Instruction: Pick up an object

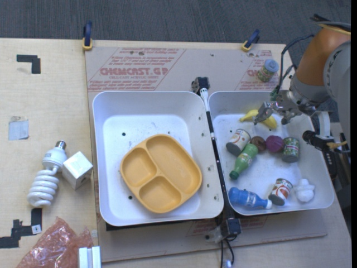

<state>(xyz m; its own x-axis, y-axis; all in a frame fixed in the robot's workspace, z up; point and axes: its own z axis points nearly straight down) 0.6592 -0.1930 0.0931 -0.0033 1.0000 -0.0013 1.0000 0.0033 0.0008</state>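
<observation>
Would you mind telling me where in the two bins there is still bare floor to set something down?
In the left bin, bare floor runs along the far wall and left side, bordering the yellow divided plate. In the right bin, one open patch lies between the green bottle, blue bottle and small can. Around the banana and gripper it is crowded.

bench (44, 99) | two white bins (106, 149) | bulb (44, 177) | cube (77, 169)
</observation>
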